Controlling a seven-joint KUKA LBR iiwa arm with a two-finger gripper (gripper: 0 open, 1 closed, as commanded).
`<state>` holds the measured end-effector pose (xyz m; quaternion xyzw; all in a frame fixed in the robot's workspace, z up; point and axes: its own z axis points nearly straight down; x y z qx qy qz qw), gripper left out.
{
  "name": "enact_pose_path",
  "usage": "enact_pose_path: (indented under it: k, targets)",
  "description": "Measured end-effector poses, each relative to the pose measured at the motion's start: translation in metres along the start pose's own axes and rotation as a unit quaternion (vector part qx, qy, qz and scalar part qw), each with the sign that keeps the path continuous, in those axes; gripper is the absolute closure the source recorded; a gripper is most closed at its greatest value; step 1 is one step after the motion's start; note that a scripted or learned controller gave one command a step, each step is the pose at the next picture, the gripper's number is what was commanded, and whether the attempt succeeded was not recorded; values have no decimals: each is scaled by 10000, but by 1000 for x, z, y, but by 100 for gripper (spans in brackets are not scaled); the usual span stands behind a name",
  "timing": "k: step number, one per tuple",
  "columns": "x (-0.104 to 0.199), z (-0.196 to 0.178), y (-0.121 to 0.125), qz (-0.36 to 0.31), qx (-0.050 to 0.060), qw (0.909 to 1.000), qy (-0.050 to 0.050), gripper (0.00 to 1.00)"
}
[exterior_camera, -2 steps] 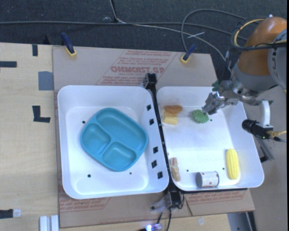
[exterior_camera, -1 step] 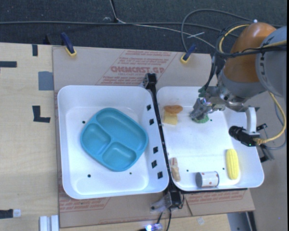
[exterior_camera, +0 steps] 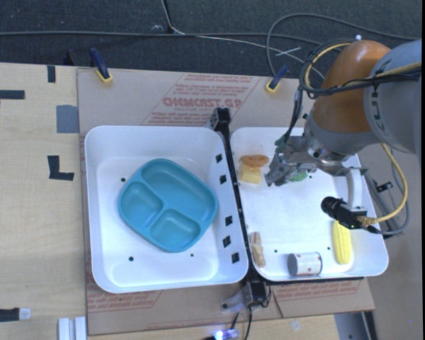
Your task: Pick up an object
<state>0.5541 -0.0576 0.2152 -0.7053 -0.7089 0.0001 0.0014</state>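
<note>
My gripper (exterior_camera: 282,173) hangs low over the far part of the right bin (exterior_camera: 297,222), beneath the grey wrist and orange band. Something green (exterior_camera: 297,175) shows just beside its tips. A small tan and yellow toy food piece (exterior_camera: 252,168) lies just left of the gripper, near the divider. A yellow corn cob (exterior_camera: 342,242) rests at the right bin's near right. A small grey and white can (exterior_camera: 304,263) lies on its side along the near wall. A tan piece (exterior_camera: 256,248) sits by the near left corner.
The left bin (exterior_camera: 106,154) holds a blue sectioned plate (exterior_camera: 168,204). A black divider strip (exterior_camera: 230,190) runs between the bins. A black fitting with cables (exterior_camera: 340,212) hangs over the right bin's right side. Two clamps (exterior_camera: 101,68) pin the cardboard at the back.
</note>
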Motion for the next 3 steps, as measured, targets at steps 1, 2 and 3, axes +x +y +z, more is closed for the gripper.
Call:
enact_pose_path:
  k: [1, 2, 3]
  targets:
    - [46, 8, -17, 0, 9, 10000, -3, 100]
    - [86, 7, -35, 1, 7, 10000, -6, 100]
    - [125, -4, -52, -4, 3, 10000, -2, 100]
